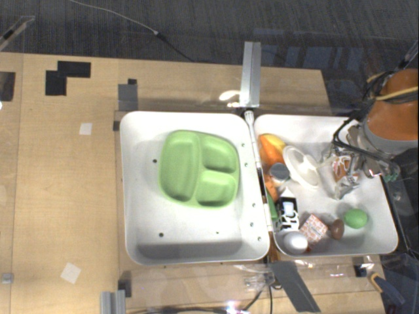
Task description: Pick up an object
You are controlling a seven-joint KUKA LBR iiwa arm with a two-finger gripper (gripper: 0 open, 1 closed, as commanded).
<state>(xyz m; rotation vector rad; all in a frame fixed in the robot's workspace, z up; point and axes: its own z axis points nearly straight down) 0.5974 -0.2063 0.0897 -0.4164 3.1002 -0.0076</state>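
Closest to you, at the bottom of the right bin (pixel 386 244), you see a little crowd of things. A shiny silver ball (pixel 295 242) sits in the near left corner. Just beside it is a small pink and white box (pixel 313 227), and a brown lump (pixel 336 228) touches that box. A green ball (pixel 355 218) lies a bit to the right, apart from the lump. A black and white thing (pixel 287 212) leans by the wall between the bins.

In the left bin (pixel 141 241), a green tray with three dips (pixel 198 167) lies flat near the middle. It has the bin to itself.

Go a bit farther into the right bin. A white cup (pixel 302 166) lies tipped on its side, with a small grey lid (pixel 279 172) just to its left. An orange thing (pixel 271 147) lies by the far left corner, close to the cup.

The arm (pixel 395 116) comes in from your right, over the far right part of that bin. Its orange band sits high, and the wrist points down. The tool (pixel 344 173) hangs low just right of the white cup, near the middle of the bin. You can see something red and white by the tool, but you cannot tell if the tool is open or closed, or if it grips anything. The cup is very near the tool on one side.

Beyond the bins is the wooden desk (pixel 65 175), with a grey metal post (pixel 251 74) standing at the far end of the wall between the bins.
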